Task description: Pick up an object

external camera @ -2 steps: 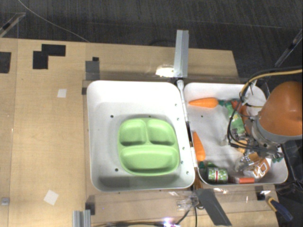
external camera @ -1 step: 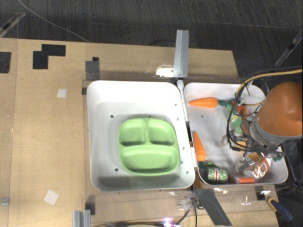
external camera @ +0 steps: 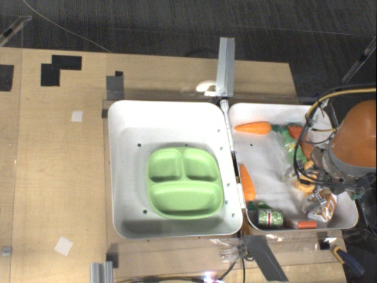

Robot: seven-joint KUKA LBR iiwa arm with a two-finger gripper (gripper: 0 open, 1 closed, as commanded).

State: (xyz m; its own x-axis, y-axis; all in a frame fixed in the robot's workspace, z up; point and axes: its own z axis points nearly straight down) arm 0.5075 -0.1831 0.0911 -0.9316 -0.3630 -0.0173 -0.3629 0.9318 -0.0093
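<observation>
The arm [external camera: 353, 143] reaches in at 3 o'clock over the right bin [external camera: 265, 158]; I cannot tell the claw's state. 2 carrots lie there, 1 [external camera: 253, 128] at 12 o'clock, 1 [external camera: 247, 183] at 9, a green can [external camera: 270, 218] at 7

Two bins [external camera: 118, 158], one tray [external camera: 184, 181], two carrots [external camera: 253, 128]

camera: single, overhead | tilt: slanted down | covers: both bins [external camera: 118, 175]
</observation>
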